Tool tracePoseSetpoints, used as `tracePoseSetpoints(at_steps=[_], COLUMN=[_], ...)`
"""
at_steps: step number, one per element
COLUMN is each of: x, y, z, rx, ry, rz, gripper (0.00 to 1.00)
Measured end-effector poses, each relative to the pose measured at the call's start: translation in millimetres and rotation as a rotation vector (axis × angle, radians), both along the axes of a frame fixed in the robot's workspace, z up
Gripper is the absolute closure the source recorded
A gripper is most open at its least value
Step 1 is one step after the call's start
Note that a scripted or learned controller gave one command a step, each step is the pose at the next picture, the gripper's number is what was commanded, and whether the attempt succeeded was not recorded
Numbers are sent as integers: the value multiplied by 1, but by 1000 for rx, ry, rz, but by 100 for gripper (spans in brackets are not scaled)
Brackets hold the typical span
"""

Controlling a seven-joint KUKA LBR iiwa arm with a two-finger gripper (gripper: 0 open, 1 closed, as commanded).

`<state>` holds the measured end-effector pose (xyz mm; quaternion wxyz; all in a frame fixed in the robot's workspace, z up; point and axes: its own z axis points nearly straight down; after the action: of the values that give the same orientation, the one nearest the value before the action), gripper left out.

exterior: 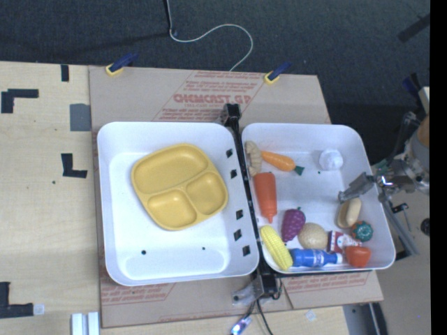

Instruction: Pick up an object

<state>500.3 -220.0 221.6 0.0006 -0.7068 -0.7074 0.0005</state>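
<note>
While the grey two-finger gripper (360, 185) is reaching in over the right white plastic bin (347, 137), we are noting its fingers standing apart, released, nothing between them. They are hovering just above the beige potato-shaped toy (348, 213), which is lying against the bin's right wall, beside the green-and-red ball (362, 231). We are judging it the likely target: it sits at the pile's edge, so approach looks clear. The yellow divided tray (180, 185) is lying in the left white bin (115, 187).
</note>
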Motion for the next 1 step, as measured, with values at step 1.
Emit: tracePoseSetpoints(at_steps=[1], x=[0], y=[1], z=[10], rx=[0], ry=[0], rz=[1], gripper=[100])
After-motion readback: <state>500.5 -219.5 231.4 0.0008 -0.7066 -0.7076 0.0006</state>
